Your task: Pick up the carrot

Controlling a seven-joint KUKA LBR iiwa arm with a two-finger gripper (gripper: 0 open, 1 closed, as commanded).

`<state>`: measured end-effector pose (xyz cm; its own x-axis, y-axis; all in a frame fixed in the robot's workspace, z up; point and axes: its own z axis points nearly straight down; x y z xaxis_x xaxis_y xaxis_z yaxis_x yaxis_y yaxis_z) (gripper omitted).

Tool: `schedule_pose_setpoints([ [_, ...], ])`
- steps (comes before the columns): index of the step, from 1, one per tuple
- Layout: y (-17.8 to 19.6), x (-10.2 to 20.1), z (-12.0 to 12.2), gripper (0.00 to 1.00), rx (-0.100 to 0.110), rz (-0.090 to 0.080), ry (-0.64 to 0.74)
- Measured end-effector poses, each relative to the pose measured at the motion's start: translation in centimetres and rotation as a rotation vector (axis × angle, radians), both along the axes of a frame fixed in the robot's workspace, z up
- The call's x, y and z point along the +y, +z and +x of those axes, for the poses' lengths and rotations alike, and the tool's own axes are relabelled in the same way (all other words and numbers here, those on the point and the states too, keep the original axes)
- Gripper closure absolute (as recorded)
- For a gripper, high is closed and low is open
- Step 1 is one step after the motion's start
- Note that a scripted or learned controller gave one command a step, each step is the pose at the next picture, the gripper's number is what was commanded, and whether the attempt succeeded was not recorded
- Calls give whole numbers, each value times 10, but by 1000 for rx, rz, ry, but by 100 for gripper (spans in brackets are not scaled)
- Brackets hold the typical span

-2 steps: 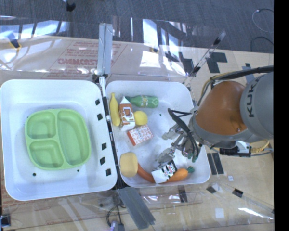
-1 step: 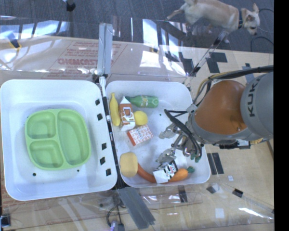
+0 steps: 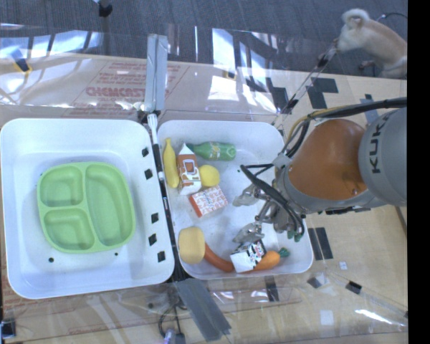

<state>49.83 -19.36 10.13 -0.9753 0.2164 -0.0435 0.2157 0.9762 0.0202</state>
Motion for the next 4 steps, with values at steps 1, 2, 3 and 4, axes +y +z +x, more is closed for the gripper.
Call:
schedule_pose_setpoints([
  [1, 3, -4, -5, 100, 16, -8, 6],
  [2, 3, -5, -5, 0, 16, -8, 6],
  [3, 3, -5, -5, 0, 16, -8, 6],
  [4, -4, -11, -9, 0, 13, -19, 209],
])
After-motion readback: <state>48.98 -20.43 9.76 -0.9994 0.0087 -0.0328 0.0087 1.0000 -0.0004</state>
